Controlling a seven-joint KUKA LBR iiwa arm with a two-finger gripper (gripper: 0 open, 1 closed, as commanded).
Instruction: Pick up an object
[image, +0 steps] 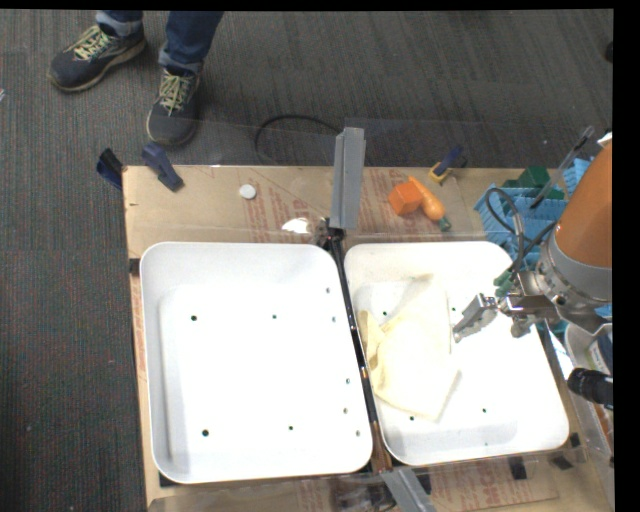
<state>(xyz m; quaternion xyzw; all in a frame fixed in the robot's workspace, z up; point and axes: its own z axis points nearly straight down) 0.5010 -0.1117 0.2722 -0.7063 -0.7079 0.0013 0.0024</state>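
The arm (590, 235) reaches in over the bench's right edge, its end effector (472, 318) hanging above the right bin (520, 425), just right of a pale cream cloth (412, 355) and apart from it; whether the end effector is open or closed I cannot tell, and nothing shows in its grasp. The cloth lies crumpled in the left half of the right bin, against the wall it shares with the left bin (250, 360); an orange tool (415, 200) rests near the bench's far edge, beyond the right bin.
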